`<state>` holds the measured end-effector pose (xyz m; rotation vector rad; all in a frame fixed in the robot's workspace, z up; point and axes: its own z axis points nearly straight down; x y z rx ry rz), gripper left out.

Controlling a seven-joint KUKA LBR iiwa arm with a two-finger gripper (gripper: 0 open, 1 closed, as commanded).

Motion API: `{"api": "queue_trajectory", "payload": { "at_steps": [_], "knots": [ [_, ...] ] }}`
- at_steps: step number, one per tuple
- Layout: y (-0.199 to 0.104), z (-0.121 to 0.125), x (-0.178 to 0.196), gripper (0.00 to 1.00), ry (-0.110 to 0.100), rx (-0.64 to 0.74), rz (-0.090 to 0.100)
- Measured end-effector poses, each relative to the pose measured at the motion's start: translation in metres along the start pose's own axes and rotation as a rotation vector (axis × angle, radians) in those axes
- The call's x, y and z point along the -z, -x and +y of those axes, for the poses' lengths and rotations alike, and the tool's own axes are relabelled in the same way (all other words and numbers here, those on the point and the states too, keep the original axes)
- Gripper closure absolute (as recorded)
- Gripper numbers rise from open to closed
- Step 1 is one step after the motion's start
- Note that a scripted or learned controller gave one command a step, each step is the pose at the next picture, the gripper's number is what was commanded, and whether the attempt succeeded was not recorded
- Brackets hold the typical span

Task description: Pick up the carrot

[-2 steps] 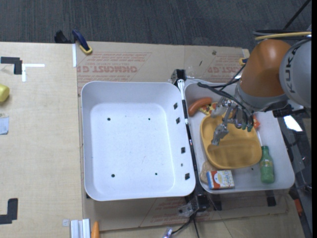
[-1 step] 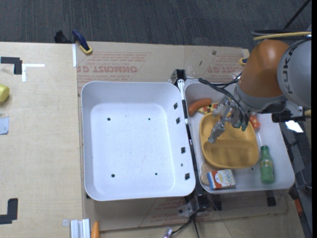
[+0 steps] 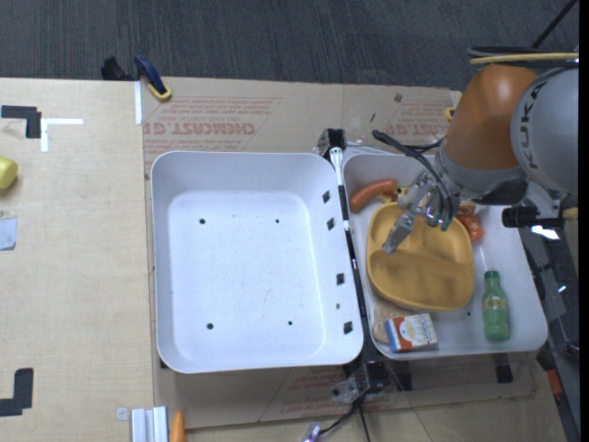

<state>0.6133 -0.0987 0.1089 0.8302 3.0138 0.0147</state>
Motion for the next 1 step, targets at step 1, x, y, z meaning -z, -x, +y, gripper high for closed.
{"api": "queue_trajectory", "payload": {
  "at_steps": [1],
  "knots": [
    [-0.0102, -0.0067, -0.0025, 0.0, 0.007, -0.488, -0.01]
  ]
}}
